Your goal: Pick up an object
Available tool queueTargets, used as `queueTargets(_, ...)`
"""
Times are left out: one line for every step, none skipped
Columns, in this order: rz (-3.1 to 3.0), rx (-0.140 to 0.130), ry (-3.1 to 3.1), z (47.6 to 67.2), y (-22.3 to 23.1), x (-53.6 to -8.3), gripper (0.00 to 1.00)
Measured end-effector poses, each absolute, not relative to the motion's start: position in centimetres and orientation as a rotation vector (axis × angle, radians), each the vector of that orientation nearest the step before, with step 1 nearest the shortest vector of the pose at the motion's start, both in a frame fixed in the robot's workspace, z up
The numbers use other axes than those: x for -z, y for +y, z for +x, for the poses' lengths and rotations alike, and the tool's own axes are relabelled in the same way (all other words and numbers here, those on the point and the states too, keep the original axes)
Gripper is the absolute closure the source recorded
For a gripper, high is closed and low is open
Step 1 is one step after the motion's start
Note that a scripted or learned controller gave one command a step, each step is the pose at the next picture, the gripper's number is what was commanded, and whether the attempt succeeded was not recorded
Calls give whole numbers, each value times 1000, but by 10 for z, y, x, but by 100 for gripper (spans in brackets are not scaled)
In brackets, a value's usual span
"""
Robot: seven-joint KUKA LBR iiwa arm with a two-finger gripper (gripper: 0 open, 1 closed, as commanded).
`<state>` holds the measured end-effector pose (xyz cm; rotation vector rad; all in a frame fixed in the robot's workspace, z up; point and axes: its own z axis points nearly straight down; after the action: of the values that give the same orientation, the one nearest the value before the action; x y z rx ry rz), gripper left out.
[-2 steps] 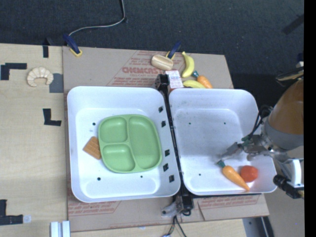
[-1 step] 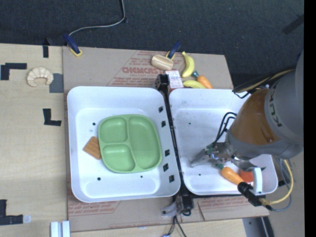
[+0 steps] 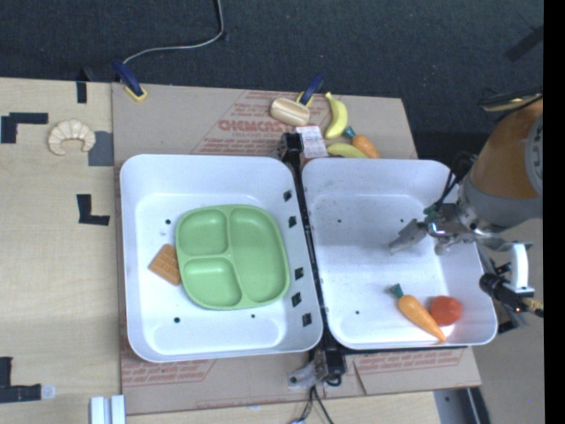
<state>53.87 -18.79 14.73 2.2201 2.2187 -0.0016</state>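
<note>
The end effector, fingers spread and holding nothing, hovers in the right shallow white bin. The orange plastic carrot lies nearer the bin's front; descending squarely astride it should help.

A pale wooden bench with black tape marks carries a brown cardboard sheet held by blue clamps. Beyond its far edge lies dark carpeted floor, crossed by a thin white cable. Light is even and soft.
</note>
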Motion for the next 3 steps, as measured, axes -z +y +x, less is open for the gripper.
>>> queueTargets(2223, 2, 2224, 500, -151, -140, 0)
queueTargets(2219, -2, 2220, 485, -149, -86, 0)
queueTargets(2218, -1, 2215, 485, -151, -96, 100)
